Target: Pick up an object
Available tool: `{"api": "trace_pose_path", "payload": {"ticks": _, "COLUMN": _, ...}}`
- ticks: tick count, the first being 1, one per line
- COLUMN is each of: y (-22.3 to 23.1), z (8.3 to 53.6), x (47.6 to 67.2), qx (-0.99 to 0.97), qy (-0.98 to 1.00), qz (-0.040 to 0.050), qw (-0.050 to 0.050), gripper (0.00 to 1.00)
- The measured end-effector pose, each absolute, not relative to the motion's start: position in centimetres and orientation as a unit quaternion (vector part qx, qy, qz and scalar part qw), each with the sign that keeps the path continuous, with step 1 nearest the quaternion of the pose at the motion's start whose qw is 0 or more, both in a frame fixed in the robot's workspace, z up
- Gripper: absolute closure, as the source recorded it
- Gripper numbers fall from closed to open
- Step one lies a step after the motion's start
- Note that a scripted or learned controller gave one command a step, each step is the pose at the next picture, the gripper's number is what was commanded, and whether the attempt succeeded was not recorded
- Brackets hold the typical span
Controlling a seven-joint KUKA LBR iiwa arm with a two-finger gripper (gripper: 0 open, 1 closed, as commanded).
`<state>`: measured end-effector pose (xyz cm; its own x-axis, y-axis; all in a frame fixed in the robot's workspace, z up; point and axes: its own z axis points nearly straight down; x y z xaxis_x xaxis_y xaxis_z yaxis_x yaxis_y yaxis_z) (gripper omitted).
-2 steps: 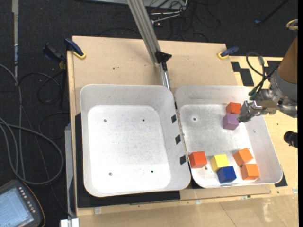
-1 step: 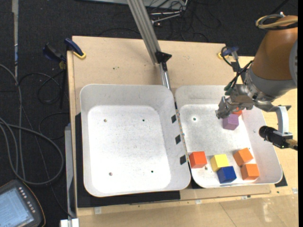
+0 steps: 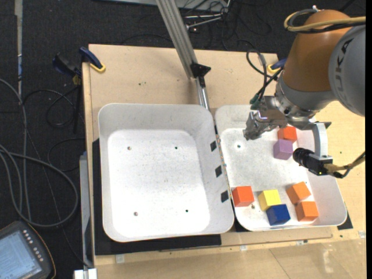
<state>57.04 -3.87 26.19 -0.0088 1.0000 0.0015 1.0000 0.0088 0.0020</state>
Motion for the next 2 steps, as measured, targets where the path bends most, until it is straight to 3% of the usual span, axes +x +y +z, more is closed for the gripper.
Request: {"api": "trace_pose_path", "payload": {"ticks": 2, "y": 6.2, "z": 25.7, "x": 59.1, "qx": 0.705, "qy": 0.710, "qz": 0.0006, "qw": 0.000, "gripper": 1.00}}
